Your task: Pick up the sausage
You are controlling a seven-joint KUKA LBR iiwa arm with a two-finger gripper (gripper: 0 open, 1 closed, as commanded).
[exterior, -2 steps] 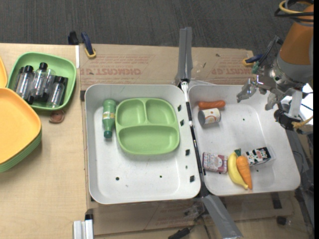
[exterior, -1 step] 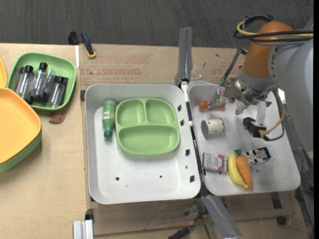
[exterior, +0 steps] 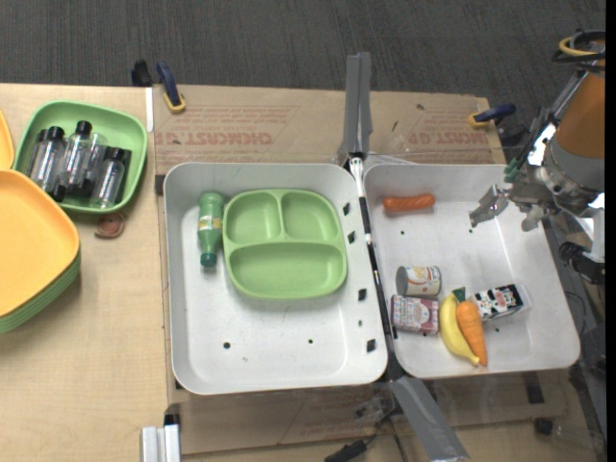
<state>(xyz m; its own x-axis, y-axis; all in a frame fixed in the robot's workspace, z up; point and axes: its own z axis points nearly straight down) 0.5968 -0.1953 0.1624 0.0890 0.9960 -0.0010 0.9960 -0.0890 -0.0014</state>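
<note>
Lying near the far wall of the right shallow white bin (exterior: 539,354) is the sausage (exterior: 409,202), a short orange-red link with rounded ends, stretched left to right on bare bin floor and touching nothing else. Cardboard (exterior: 260,133) spread over the surface beyond the bins carries red print that reads upside down from here, something like "CHEMCAST GP"; I cannot make it out more surely. Labels on the small tan can (exterior: 420,280), the pink packet (exterior: 415,314) and the little black-and-white carton (exterior: 499,301) are too small to read. To the right of the sausage, well apart from it, the pincer (exterior: 508,210) hangs over the bin's far right part with its two dark fingers spread wide and nothing between them. Near the bin's near side a yellow banana (exterior: 449,329) and an orange carrot (exterior: 471,332) lie side by side. The left shallow white bin (exterior: 279,364) holds a green divided plate (exterior: 285,243) and a green bottle (exterior: 210,227).
</note>
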